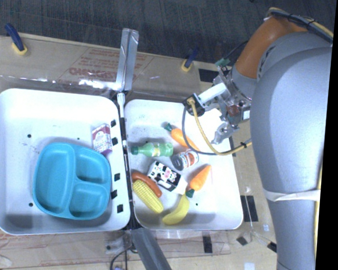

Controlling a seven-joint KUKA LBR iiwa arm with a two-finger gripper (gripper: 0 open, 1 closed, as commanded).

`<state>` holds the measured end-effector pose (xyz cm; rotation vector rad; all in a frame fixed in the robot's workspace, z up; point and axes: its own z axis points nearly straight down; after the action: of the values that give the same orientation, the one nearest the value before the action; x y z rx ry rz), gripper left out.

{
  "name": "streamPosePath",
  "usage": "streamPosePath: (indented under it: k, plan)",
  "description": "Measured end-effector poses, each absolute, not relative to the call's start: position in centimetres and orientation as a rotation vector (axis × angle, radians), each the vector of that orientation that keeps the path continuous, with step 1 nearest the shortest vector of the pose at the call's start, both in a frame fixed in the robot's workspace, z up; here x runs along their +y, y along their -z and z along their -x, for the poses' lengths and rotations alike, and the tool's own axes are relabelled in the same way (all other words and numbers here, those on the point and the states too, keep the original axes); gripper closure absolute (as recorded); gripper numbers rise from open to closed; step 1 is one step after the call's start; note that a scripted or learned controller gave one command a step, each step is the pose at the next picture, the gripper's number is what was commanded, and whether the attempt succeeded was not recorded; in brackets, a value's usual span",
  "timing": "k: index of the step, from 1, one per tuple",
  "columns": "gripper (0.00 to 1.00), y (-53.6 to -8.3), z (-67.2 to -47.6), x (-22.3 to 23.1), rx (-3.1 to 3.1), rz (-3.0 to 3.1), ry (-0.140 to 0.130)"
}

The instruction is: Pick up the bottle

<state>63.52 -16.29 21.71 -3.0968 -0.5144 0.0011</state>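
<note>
Bench: brown board top (162, 67) on dark floor, with two shallow white bins sitting side by side, a blue clamp (16, 39) at the far left corner and another blue clamp (190, 60) near the middle of the far edge.

Bottle: green-and-yellow bottle (152, 149) lying on its side in the right bin (232, 215), green cap pointing at the divider between the bins. Nothing's gripping it, it's just lying on the bin floor.

Right next to the bottle: a small can (185, 159) just off its base end, and a black-and-white patterned card (164, 175) just in front of it.

Rest of the right bin: one carrot (180, 136) behind the bottle toward the far wall, a second carrot (199, 177) right of the can, a hot dog (146, 183) and corn cob (147, 195) near the divider, and a banana (177, 211) by the near wall.

Gripper: gripper (222, 133) hangs over the far right part of the right bin, well apart from the bottle, closer to the far carrot. Honestly can't tell whether the jaws are apart or closed, it's too small and cluttered with cables up there. Doesn't look like anything is between them.

Arm: big grey arm (293, 112) with the orange band (263, 46) coming in from the right.

Left bin: left bin (5, 148) has a blue divided plate (72, 180) and a small dark red packet (102, 138) leaning near the divider.
</note>
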Motion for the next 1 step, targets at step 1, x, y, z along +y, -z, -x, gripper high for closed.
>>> streamPosePath:
  k: [1]
  plan:
    - [0.00, -19.10, -64.28, -8.11, -0.602, 3.079, -0.008]
